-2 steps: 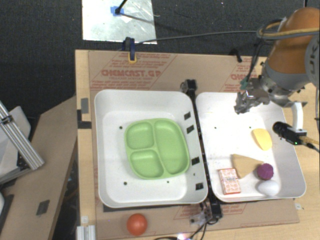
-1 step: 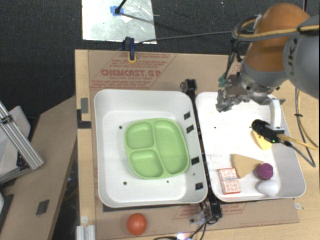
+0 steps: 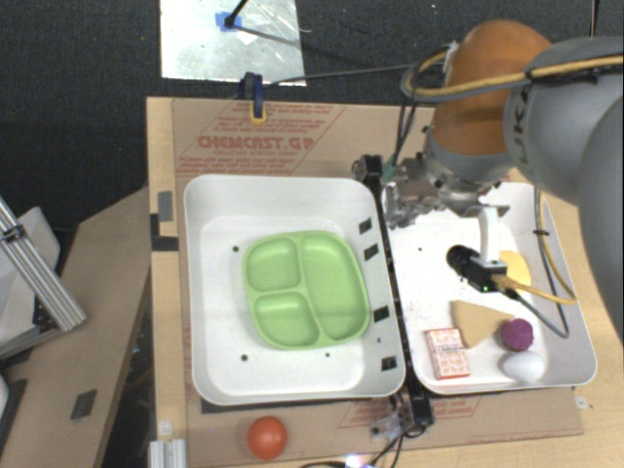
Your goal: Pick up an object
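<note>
Camera view: pick candidates sit in the near end of the right bin [image 3: 429, 273]: small box [image 3: 447, 352], tan wedge [image 3: 478, 320], purple ball [image 3: 517, 334], white egg [image 3: 524, 366], packed close. We'd take the box, since its left side is free; descend straight. Gripper [image 3: 409, 203] hangs over the bin's far left corner, arm reaching in from the right. Open or closed, we can't tell.
</note>
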{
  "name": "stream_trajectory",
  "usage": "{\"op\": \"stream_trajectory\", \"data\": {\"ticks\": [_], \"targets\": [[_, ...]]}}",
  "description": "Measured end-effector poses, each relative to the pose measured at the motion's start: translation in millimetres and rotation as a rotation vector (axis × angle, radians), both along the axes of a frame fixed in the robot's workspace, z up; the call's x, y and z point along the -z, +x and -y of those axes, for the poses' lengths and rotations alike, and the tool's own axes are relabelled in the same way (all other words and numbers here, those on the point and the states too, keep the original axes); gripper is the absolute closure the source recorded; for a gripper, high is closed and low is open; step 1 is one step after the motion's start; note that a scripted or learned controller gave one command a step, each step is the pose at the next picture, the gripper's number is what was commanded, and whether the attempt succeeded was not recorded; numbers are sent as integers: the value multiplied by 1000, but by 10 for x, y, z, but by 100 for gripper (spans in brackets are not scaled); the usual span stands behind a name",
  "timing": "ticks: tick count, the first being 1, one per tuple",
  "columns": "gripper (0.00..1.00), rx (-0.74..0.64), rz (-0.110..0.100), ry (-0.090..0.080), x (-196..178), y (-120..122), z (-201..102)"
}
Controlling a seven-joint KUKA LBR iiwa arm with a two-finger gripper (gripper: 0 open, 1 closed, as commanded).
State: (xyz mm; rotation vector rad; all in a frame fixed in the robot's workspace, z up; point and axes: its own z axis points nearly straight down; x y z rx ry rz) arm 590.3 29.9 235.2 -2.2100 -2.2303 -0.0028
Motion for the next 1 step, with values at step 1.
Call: {"op": "stream_trajectory", "data": {"ticks": [1], "targets": [[100,-1,1,1,-65,-65,-564]]}}
